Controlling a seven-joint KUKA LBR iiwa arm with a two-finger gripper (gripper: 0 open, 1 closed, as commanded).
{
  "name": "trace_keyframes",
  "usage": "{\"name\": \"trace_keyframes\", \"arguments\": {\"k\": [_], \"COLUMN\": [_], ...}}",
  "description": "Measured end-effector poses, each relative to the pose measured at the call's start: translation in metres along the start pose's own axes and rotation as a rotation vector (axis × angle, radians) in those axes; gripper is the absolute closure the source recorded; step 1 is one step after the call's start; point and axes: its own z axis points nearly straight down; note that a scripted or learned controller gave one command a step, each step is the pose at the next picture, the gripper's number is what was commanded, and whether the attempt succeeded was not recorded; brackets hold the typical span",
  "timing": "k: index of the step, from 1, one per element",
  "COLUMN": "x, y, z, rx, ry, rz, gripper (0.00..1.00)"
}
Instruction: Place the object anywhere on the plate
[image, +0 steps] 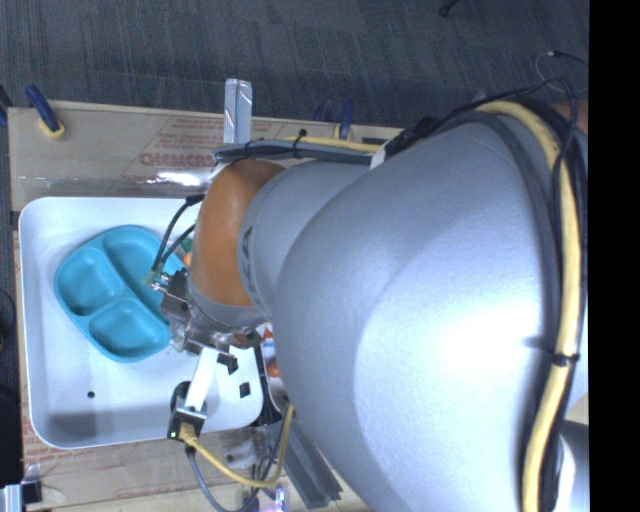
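Mostly, the arm (420, 300) is filling the frame: a broad, smooth grey housing with a soft sheen, narrowing to the left into a glossy orange band (225, 235). Below the band, the gripper (190, 325) is showing as a dark cluster of metal and wires, hanging over the right edge of the plate (100, 280). Whether it is spread or closed I cannot tell, since the wrist is covering its lower end.

The plate is lying in the left bin (30, 300), in the upper half, well apart from the near wall. It is sky-blue and looks like shiny moulded plastic, rounded in outline and split by raised ribs into three shallow wells. Its right rim is disappearing under the gripper. The bin is plain white, with rounded corners and low walls. A tiny dark speck (90, 393) is sitting on its floor near the lower left corner.

Where the object is lying I cannot tell. A small orange scrap (270, 370) is peeking out at the arm's lower edge, too cut off to name.

Behind the bin, the bench (130, 140) is looking like brown board with faded red print. A blue clip (42, 108) is gripping its far corner and a metal post (238, 105) is standing upright nearby.
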Motion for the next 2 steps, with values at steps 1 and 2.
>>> {"name": "trace_keyframes", "arguments": {"k": [1,2], "x": [0.001,0.017], "y": [0.000,0.045], "z": [-0.005,0.006], "rx": [0.006,-0.002], "ry": [-0.007,0.002], "rz": [-0.009,0.324], "gripper": [1.00,1.00]}}
